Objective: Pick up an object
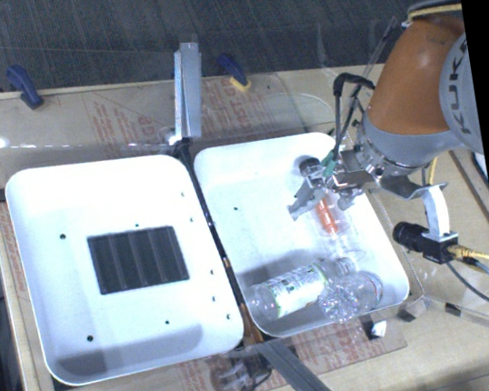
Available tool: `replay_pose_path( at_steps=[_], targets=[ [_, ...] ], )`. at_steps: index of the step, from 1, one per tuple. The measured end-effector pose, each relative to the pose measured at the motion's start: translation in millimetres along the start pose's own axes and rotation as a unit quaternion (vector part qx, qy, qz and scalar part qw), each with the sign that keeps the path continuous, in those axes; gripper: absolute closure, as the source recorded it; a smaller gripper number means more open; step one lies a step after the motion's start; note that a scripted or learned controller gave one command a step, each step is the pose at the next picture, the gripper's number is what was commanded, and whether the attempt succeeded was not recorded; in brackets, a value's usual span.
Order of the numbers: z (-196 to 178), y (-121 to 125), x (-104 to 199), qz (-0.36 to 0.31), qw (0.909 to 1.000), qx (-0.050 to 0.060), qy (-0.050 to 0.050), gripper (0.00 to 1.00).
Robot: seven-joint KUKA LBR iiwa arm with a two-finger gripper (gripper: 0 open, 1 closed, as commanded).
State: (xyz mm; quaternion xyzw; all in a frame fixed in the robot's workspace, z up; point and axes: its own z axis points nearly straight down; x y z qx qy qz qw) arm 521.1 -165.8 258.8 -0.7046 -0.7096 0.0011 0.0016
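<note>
Clear plastic bottle with an orange part (329, 221) sits pinched in the two-finger gripper (320, 189); we see 2 more clear bottles (319, 289) along the right white bin's (251, 180) near edge.

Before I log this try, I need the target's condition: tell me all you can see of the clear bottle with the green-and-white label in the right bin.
The bottle looks like clear plastic with a green-and-white label around its middle. It lies on its side along the near wall of the right bin, slightly tilted. At its right end it meets a clump of other clear items; their edges blur together. The pincer is farther back in the bin, apart from it.
</note>
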Motion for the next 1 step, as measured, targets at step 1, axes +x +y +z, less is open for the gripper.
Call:
replay_pose_path(
  at_steps=[1],
  targets=[
    [56.0, 13.9, -41.0, 0.020, 0.9998, 0.001, 0.000, 0.00]
  ],
)
